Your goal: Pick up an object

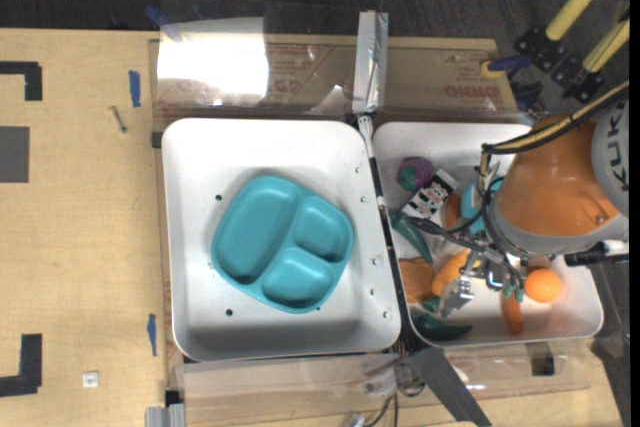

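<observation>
Hovering low with the pincer (470,283) over clutter in the right bin (585,317); finding it impossible to tell whether spread or pressed together. Eyeing one orange ball (543,286) just beside it, arm-side, probably the easiest pick. Counting one purple ball (413,172) beyond, one teal plate (283,242) well off in the other bin (200,165).

I count 2 white bins: the left bin (190,215) holds 1 teal divided plate (284,242). The right bin (580,315) holds a jumble: 1 orange ball (543,286), 1 purple item (414,172), 1 black-and-white item (432,197); the rest I can't count.
</observation>
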Robot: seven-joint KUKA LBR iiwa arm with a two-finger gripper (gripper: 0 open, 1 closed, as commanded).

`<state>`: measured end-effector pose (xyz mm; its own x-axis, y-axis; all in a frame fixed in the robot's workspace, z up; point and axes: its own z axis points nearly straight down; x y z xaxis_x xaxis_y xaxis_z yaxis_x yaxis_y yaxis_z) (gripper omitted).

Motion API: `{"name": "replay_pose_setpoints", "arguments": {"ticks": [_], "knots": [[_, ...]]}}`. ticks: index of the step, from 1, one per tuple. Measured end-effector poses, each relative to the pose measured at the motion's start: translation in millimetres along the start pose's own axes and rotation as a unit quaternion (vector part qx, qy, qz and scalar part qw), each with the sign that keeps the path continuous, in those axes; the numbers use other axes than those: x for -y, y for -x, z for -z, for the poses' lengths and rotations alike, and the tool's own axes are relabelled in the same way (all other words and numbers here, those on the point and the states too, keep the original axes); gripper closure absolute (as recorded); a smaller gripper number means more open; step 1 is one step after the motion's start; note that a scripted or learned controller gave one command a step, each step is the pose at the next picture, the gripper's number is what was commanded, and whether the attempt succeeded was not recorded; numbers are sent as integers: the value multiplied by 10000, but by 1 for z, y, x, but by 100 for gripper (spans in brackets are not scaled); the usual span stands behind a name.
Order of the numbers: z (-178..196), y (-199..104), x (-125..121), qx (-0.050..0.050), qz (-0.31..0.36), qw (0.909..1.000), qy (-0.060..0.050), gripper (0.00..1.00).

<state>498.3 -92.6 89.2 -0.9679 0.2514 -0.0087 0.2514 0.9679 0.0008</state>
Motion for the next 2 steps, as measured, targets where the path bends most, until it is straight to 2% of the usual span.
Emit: {"name": "replay_pose_setpoints", "arguments": {"ticks": [1, 2], "knots": [[13, 4, -1, 76, 9, 10000, 9, 100], [162, -13, -50, 28, -447, 9990, 17, 100]]}}
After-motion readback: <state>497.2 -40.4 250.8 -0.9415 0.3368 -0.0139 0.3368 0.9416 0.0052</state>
